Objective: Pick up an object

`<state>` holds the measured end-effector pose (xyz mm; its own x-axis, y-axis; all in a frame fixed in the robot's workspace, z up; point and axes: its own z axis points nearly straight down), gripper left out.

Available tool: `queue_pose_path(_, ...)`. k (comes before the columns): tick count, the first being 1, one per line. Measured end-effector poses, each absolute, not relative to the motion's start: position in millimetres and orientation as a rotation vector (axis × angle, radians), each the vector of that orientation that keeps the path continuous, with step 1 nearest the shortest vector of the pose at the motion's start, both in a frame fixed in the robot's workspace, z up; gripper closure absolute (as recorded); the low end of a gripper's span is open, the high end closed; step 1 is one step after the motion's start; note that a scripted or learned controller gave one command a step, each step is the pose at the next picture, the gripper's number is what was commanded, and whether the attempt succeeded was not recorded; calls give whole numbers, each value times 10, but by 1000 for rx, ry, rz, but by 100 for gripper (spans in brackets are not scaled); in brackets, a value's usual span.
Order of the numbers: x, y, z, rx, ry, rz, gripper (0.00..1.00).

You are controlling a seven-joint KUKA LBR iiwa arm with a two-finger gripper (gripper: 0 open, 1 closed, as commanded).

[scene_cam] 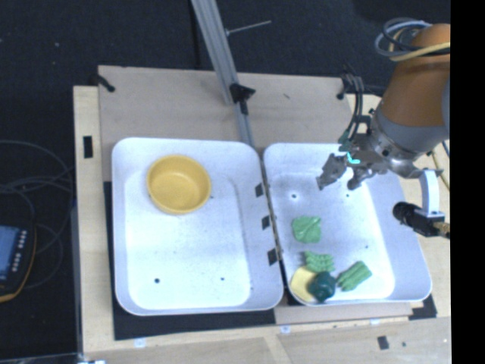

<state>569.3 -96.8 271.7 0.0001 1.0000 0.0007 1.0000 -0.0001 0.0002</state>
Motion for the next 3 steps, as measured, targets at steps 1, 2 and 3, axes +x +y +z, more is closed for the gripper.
queue_pose_path(1,5693,-969,2717,-2221,-2221,-1,0)
queue_pose_path(2,5740,-1029,2127,-2221,-2218,5,0)
queue_pose_path(3,5743,-1039,1500,-2220,-2218,6,0)
